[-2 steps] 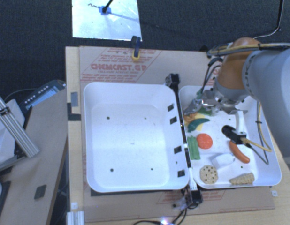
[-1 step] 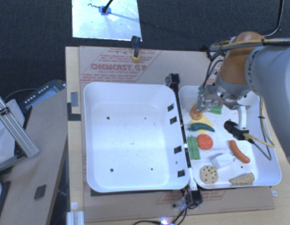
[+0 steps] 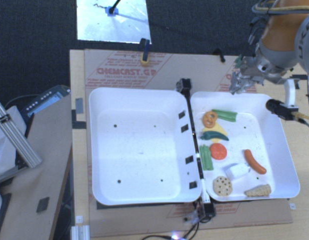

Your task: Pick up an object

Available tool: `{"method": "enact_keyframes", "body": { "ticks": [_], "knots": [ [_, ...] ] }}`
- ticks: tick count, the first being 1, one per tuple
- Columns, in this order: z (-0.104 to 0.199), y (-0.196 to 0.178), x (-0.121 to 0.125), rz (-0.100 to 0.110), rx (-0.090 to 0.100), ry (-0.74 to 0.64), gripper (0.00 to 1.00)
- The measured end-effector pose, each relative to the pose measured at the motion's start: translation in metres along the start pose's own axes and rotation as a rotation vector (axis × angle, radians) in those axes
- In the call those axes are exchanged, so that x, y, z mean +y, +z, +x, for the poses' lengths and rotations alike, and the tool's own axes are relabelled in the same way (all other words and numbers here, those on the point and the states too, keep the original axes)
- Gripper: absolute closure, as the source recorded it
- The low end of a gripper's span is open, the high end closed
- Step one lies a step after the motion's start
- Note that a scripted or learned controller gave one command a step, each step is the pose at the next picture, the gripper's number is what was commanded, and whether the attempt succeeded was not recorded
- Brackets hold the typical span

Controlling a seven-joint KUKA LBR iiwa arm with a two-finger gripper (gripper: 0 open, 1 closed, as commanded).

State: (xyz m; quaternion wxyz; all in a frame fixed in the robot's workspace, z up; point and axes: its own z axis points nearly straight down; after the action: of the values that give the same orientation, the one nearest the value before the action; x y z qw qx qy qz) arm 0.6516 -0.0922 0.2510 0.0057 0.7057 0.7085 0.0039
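The right bin point(image 3: 274, 115) holds all the objects. Near its far left corner lies an orange pretzel point(image 3: 210, 118), with a green bean point(image 3: 225, 115) just beside it on the right. Below them a dark green pepper point(image 3: 215, 135) lies across a yellow piece point(image 3: 220, 129), touching it. Further toward the near edge sits a red tomato slice point(image 3: 218, 151), and a green pod point(image 3: 206, 157) lies lengthwise just to its left, close to the bin's left wall. A sausage point(image 3: 255, 162) lies at a slant toward the right side, apart from the tomato. A white block point(image 3: 238, 171) rests near the sausage's left end, hard to make out against the bin floor. At the near edge sit a round chip cookie point(image 3: 222, 185) and, to its right, a tan wedge point(image 3: 258, 190).

The gripper point(image 3: 239, 84) hangs over the far rim of the right bin, above the bean and pretzel and well apart from them. Nothing shows between its fingers; whether they are spread or closed I cannot tell, since they are small and blurred against the board. The arm point(image 3: 289, 24), grey with an orange band, comes in from the upper right.

The left bin point(image 3: 139, 149) stands touching the right one along a black clipped seam point(image 3: 190, 134). Both rest on a brown board point(image 3: 127, 70) printed with red letters. A shiny sheet point(image 3: 113, 13) lies beyond the board on the dark floor.
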Motion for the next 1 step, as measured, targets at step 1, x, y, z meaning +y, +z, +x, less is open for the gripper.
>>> {"method": "enact_keyframes", "body": {
  "ticks": [1],
  "knots": [
    [0.0514, 0.0687, -0.0403, 0.018, 0.005, -0.003, 1.00]
  ]
}}
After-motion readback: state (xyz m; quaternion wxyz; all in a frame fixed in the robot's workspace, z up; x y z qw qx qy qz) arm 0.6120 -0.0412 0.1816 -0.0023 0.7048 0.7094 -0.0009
